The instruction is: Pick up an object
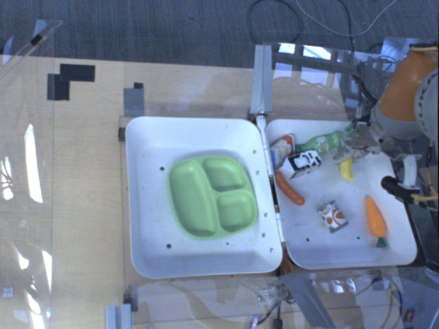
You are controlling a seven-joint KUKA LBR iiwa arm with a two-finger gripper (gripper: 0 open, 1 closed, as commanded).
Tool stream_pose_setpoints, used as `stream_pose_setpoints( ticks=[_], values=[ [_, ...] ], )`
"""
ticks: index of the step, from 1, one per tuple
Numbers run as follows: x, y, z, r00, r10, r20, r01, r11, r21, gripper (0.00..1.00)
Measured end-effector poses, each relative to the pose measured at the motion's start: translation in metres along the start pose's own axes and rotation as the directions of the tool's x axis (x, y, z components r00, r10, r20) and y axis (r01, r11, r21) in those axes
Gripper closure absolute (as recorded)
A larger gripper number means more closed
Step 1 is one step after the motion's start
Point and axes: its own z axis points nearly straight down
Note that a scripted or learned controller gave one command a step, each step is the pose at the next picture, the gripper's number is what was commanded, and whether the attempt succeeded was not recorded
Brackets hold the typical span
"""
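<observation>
Green tray (pixel 209 197): I see it in left bin (pixel 147 184).
Gripper (pixel 357 144): over right bin (pixel 398 249), top edge; I can't tell its state.
Carrot (pixel 374 218): right side, apart.

The grey, rounded robot arm (pixel 426 105) carries a broad orange band (pixel 403 88) near its wrist. Below that sits a metallic, dull grey gripper assembly (pixel 358 142), angular and small. A thin black cable (pixel 357 91) runs alongside it.
</observation>
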Motion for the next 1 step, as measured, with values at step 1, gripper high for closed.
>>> stream_pose_setpoints(
  ticks=[1],
  values=[
    [0.0441, 0.0338, -0.0869, 1.0, 0.027, -0.002, -0.027, 1.0, 0.005, 1.0]
  ],
)
